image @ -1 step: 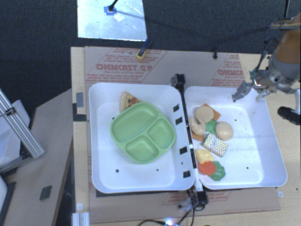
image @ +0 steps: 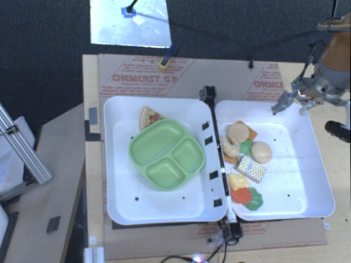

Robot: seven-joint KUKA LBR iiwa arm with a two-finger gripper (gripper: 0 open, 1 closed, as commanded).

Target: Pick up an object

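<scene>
The right bin (image: 307, 163) holds a cluster of toy foods on its left side: a round beige bun (image: 238, 131), a pale egg-shaped piece (image: 261, 152), a patterned block (image: 251, 169), a yellow wedge (image: 237, 181), a red piece (image: 242, 195) and a green leaf (image: 254, 201). In the left bin (image: 118, 147) lies a green divided plate (image: 167, 155), with a pizza slice (image: 149, 115) at its far edge. My gripper (image: 291, 106) hangs over the right bin's far right corner, open, with nothing between its fingers. It is well apart from the foods.
A black hinge strip (image: 211, 141) runs between the two bins. A shiny metal sheet (image: 130, 15) lies beyond the bench, and a small yellow and blue clip (image: 166, 60) sits on the cardboard behind the left bin. An aluminium rail (image: 22, 147) stands at the far left.
</scene>
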